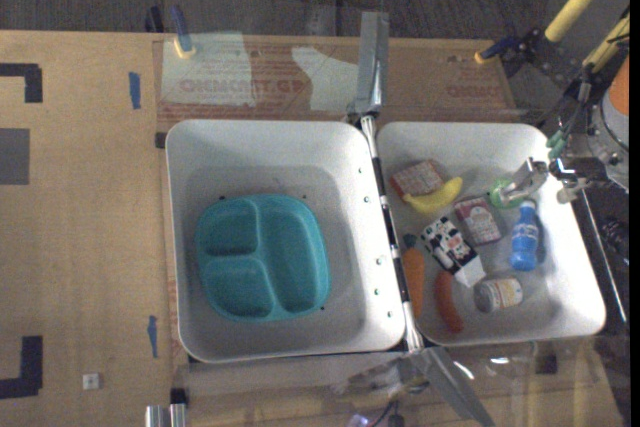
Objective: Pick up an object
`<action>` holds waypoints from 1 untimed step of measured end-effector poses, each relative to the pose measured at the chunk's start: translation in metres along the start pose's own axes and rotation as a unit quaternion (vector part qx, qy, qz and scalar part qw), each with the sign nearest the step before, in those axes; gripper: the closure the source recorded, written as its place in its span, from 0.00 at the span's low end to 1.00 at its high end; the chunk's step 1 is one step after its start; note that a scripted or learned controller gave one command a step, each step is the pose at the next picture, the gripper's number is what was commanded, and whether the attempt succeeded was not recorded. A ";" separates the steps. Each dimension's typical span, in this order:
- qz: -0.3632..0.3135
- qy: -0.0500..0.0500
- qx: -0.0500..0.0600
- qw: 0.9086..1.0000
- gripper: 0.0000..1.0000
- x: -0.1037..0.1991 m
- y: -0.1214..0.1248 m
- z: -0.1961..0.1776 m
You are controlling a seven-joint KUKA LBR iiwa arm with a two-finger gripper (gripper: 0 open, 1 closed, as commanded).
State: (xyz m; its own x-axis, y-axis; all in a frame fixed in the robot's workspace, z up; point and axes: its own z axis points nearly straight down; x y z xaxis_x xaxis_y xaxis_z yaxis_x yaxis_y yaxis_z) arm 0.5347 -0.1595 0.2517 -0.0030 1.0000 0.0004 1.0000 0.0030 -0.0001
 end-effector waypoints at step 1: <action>0.034 0.000 -0.013 0.999 0.00 0.030 0.022 0.139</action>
State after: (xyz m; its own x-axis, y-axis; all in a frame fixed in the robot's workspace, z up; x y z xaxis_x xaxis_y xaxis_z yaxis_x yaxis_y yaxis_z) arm 0.5568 -0.1292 0.1131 0.0651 0.9979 0.0008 0.9975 -0.0651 0.0262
